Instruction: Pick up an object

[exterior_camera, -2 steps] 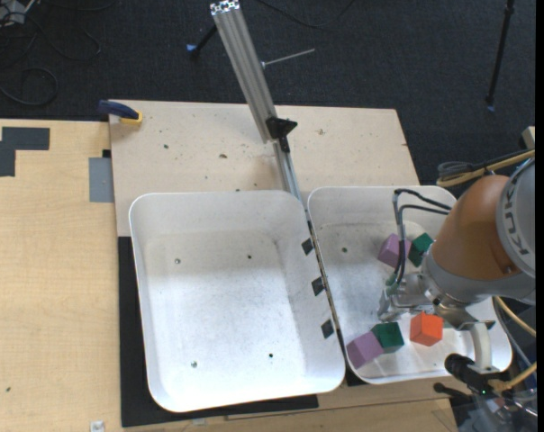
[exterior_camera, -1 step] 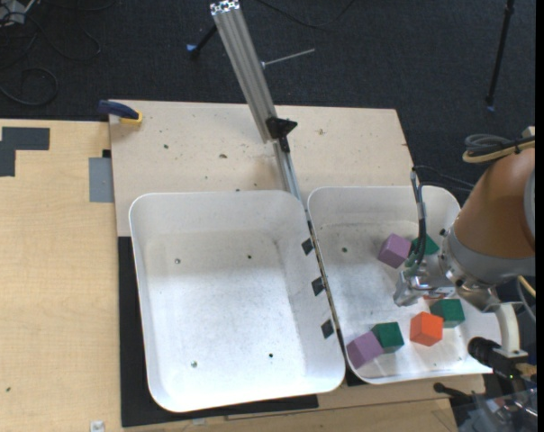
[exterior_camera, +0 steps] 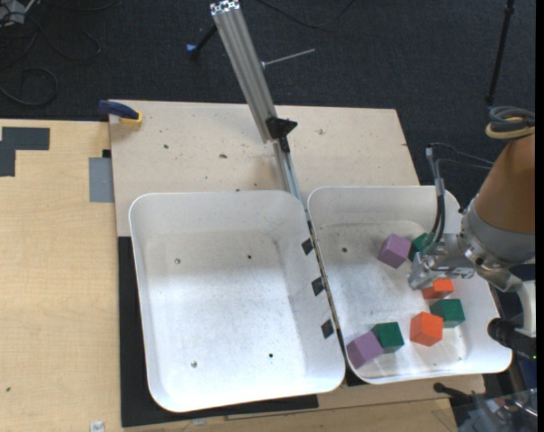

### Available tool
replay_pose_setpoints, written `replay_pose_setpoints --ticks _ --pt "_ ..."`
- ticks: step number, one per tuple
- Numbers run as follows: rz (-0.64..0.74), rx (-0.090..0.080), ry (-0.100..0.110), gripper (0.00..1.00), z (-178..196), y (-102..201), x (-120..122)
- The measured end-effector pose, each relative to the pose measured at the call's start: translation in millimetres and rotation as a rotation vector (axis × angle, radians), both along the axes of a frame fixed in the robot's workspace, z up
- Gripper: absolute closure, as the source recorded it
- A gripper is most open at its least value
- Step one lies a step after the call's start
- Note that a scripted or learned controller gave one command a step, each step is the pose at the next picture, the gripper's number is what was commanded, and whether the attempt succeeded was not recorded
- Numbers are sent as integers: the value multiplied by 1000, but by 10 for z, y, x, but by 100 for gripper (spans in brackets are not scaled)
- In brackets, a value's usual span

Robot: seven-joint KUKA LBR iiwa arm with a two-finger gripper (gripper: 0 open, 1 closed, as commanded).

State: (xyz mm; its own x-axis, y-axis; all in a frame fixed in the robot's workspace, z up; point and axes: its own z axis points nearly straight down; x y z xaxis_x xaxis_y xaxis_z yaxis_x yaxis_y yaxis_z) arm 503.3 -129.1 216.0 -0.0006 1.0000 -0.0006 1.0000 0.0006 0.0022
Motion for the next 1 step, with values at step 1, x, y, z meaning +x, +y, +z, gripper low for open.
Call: replay_pose_setpoints --ticks 1 --pt "3 1 5 100 -23 2 -1"
